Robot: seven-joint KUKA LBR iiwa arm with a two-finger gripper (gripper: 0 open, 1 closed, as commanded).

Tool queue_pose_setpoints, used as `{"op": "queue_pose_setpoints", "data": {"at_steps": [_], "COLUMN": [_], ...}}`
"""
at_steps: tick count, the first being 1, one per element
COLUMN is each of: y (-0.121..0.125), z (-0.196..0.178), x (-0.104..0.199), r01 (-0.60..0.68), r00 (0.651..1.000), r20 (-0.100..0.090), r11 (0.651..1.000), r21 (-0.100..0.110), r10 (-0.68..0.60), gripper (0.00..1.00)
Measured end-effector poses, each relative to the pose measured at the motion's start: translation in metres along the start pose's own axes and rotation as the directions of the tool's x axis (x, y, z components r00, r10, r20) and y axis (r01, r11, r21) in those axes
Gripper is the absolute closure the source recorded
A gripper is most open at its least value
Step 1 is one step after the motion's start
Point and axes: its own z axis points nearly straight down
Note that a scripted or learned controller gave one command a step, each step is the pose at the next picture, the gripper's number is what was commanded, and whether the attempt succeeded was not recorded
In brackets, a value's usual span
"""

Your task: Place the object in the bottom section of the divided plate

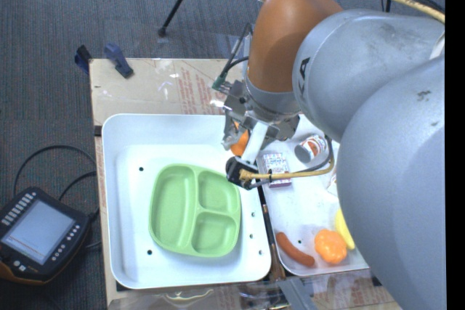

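Note:
A light green divided plate lies in the left white bin, with one long section on its left and two smaller ones on its right. My gripper hangs over the ridge between the two bins, just above the plate's upper right corner. A small orange object shows between its fingers, held off the bin floor. The arm's orange band and grey wrist hide most of that object and the bin's back right part.
The right bin holds a small can, a patterned packet, a red sausage, an orange pepper-like toy and a yellow piece. A yellow cable loops under the gripper. A teach pendant lies on the floor at left.

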Motion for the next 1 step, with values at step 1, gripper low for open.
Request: {"op": "queue_pose_setpoints", "data": {"at_steps": [1], "y": [0.0377], "z": [0.0567], "x": [-0.0378], "r01": [-0.112], "r00": [0.994], "r20": [0.002], "r11": [0.994], "r21": [0.003], "r10": [0.112], "gripper": [1.0]}}
